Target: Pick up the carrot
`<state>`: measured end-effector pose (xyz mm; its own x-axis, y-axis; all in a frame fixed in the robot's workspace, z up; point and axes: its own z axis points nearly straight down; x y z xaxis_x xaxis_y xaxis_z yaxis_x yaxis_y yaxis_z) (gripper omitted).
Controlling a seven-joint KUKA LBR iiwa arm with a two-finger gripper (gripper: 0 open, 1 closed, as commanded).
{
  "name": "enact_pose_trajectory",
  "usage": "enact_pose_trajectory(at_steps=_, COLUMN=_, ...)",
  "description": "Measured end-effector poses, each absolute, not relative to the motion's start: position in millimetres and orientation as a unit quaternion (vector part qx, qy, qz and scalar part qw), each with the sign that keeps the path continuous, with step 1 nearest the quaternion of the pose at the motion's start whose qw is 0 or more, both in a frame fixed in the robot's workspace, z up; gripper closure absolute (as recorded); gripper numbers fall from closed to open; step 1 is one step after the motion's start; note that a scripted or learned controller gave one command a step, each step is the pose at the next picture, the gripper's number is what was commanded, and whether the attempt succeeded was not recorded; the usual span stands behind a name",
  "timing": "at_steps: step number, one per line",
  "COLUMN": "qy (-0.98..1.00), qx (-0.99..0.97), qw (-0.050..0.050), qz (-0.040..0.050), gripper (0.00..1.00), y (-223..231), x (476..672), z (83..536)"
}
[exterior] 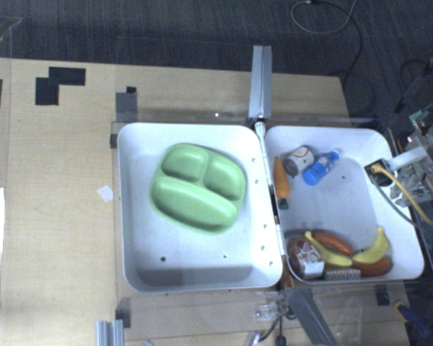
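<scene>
The carrot (281, 178) is a slim orange stick lying lengthwise against the left wall of the right bin (346, 200), its small dark end toward the front. My gripper (417, 181) hangs over the right rim of that bin, far to the right of the carrot and apart from it. Nothing shows in its grasp.
Just right of the carrot lie a small tin (298, 160) and a blue bottle (321, 167). The bin's front holds a banana (373, 249), a red-orange pepper-like piece (332, 241), a red piece (376, 267) and a jar (307, 257). A green divided plate (198, 186) fills the left bin (141, 251).
</scene>
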<state>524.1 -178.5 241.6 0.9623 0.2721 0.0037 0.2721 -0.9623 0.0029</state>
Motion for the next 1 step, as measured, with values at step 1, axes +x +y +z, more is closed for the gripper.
enact_pose_trajectory(at_steps=1, qy=0.144, qx=0.990, qw=0.002, qz=0.0026, gripper=1.00, y=-177.4, x=525.5, z=251.8)
